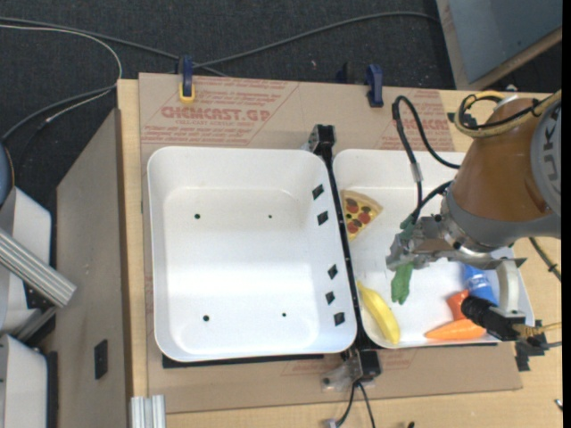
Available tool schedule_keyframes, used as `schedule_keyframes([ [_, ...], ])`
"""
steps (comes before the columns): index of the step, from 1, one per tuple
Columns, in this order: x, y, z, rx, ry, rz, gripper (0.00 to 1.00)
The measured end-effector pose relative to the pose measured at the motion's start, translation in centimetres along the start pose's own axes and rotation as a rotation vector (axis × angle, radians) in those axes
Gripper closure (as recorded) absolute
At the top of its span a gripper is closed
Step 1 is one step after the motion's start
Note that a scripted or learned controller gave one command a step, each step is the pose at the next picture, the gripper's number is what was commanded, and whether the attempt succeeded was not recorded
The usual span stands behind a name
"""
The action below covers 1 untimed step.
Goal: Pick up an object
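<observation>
Landmark: the right bin (384, 163), one of two white bins side by side on the surface (268, 96); all places below are told from it.
Arm: it comes in over the right bin's right half, its orange band covering that side's upper part.
Gripper (403, 259): over the middle of the right bin, pointing down and to the left, right at the top end of the green piece.
Jaws: dark metal parts show at the arm's tip, but I cannot tell whether they stand wide, narrow, or closed on anything.
Green piece (401, 283): the likely target; a small dark green, leaf-like toy, longer than wide, lying or hanging just under the gripper near the bin's middle. Whether it rests on the bin floor or is lifted cannot be told.
Banana (379, 315): yellow, curved, at the right bin's near left corner, along the divider to the left bin (241, 248).
Pizza slice (359, 212): a flat wedge with red dots, at the right bin's upper left, well apart from the gripper.
Carrot (455, 331): orange, tapered, lying along the right bin's near edge.
Blue piece (480, 285): small, at the right bin's near right, partly behind the arm.
Progress: judged as early to middle; the gripper is at the green piece, yet no secure hold shows.
Left to do: close on the piece if that is not done, then raise it clear of the bin.
</observation>
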<state>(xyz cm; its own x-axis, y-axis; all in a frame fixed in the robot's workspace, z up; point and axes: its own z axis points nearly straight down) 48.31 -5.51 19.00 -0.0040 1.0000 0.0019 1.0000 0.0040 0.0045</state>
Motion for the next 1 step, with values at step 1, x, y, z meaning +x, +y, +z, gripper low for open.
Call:
schedule_keyframes([
  [1, 9.43, 2.32, 0.13, 0.003, 0.003, -0.008, 1.0],
])
